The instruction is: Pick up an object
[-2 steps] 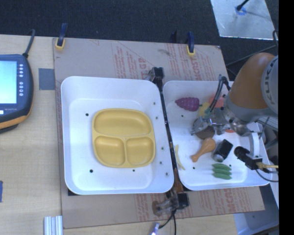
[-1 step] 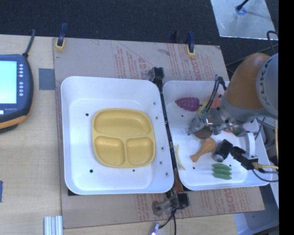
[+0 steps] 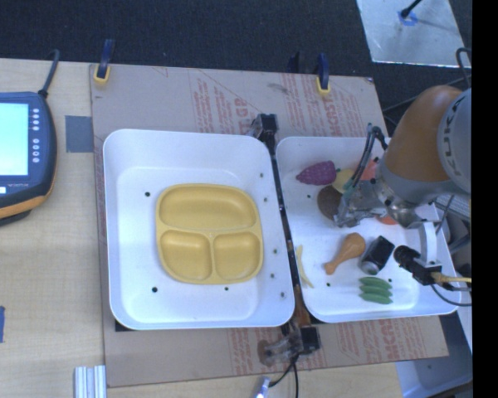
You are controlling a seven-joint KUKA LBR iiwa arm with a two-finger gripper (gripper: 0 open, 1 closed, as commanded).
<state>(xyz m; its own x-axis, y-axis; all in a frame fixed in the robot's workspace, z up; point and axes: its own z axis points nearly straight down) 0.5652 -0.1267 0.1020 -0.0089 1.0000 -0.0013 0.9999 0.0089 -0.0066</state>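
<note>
Green pods (image 3: 375,289) bin front | drumstick (image 3: 345,252) just below pincer (image 3: 346,214) | grip: cannot tell, seemingly

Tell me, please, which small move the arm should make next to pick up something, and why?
Probably a short descent straight down. The pincer hangs low in the right bin, right beside the brown round object, with the purple piece just past it. The chicken leg lies a little nearer the camera. I cannot tell whether anything is gripped, so lifting now seems too early.

A divided plate (image 3: 209,231) lies in the left bin (image 3: 120,222); a toy drumstick (image 3: 345,251) and pea pods (image 3: 375,289) lie in the right bin (image 3: 340,305).
</note>
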